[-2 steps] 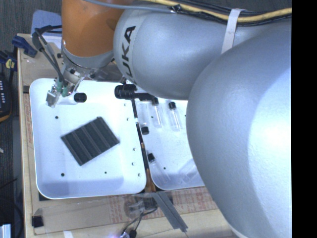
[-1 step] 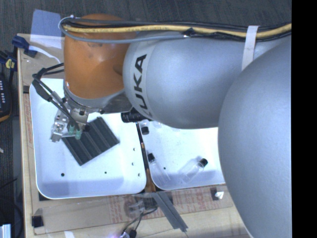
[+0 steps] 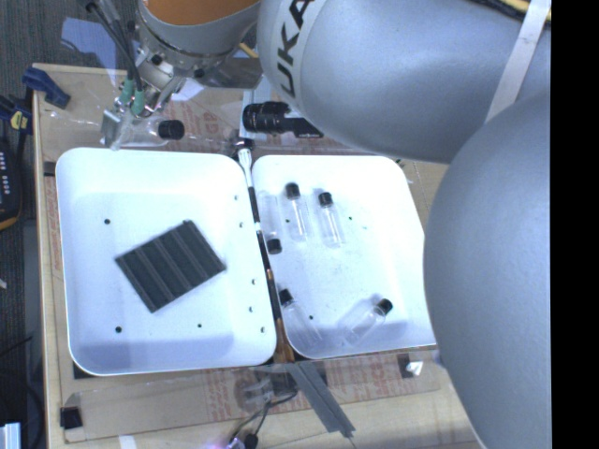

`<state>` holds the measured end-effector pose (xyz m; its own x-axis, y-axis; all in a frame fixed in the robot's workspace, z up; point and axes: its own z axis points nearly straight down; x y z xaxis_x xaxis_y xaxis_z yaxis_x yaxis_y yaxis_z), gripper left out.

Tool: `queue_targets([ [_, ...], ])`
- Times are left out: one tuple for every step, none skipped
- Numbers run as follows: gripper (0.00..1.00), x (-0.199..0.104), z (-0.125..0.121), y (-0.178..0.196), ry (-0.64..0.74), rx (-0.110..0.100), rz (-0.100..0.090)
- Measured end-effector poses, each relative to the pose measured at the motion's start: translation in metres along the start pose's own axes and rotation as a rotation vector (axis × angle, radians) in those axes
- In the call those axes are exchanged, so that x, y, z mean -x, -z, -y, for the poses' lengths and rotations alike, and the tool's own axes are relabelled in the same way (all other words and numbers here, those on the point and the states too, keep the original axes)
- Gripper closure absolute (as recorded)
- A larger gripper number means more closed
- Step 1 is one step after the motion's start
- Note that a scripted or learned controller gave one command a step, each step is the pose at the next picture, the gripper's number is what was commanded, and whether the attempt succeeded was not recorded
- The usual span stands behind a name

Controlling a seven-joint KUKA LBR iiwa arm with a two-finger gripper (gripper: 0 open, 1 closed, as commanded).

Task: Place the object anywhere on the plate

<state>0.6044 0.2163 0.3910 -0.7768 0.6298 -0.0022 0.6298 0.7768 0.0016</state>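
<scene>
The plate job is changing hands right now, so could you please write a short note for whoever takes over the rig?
Gripper: up past the far edge of the left bin, above the bench; whether it is open or shut cannot be made out, and nothing is visibly held.
Plate: the dark ribbed one, lying flat in the left bin, nothing on it.
Objects: five clear vials with black caps, all in the right bin. Two lie side by side near the far end, two by the left wall, one at the near right.
Done: nothing placed yet.
Left: pick one vial and set it on the plate.
</scene>
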Motion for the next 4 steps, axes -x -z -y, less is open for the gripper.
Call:
queue_targets([
  [1.00,0.006,0.097,-0.091,0.165,-0.003,-0.004],
  [1.00,0.023,0.016,-0.188,0.248,-0.005,-0.005],
  [1.00,-0.048,0.034,-0.096,0.261,0.000,-0.002],
  [1.00,-0.097,0.086,-0.293,0.016,-0.006,-0.005],
])
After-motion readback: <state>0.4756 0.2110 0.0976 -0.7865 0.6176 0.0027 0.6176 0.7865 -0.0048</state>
